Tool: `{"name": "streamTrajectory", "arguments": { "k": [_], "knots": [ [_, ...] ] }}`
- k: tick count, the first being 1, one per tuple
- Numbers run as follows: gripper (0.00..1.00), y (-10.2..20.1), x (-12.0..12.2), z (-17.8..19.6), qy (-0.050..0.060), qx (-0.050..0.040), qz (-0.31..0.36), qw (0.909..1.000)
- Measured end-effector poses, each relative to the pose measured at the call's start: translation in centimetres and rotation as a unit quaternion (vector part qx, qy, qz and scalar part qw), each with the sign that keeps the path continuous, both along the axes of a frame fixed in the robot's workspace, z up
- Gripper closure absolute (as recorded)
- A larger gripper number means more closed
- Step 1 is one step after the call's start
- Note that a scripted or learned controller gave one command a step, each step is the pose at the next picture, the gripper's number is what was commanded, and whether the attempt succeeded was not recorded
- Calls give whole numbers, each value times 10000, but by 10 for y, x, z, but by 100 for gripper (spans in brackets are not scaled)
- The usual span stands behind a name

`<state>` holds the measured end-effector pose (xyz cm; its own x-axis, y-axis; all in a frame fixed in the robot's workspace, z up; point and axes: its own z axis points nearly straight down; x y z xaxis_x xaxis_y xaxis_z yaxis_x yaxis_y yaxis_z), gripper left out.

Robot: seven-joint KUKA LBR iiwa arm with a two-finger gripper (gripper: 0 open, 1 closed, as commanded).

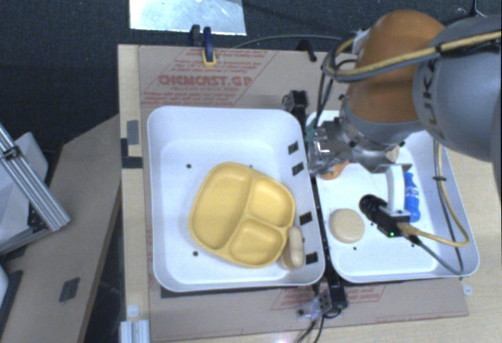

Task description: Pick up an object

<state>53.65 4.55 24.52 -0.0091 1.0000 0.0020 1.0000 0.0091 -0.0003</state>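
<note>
The arm hangs over the right bin, its wrist low at the bin's far left corner; the fingers are hidden, so open or closed cannot be told; a small orange object peeks out just beneath; a round tan disc lies nearby; the yellow divided plate sits in the left bin.

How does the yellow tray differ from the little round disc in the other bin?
The tray is yellow; the disc is pale beige. The tray is far bigger than the disc. The tray has three compartments; the disc looks plain and round. The tray lies in the left bin, the disc in the right bin.
</note>
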Motion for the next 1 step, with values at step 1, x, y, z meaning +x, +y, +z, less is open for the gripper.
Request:
{"name": "streamTrajectory", "arguments": {
  "k": [1],
  "knots": [
    [100,42,-15,-6,5,-2,2,10000]
  ]
}}
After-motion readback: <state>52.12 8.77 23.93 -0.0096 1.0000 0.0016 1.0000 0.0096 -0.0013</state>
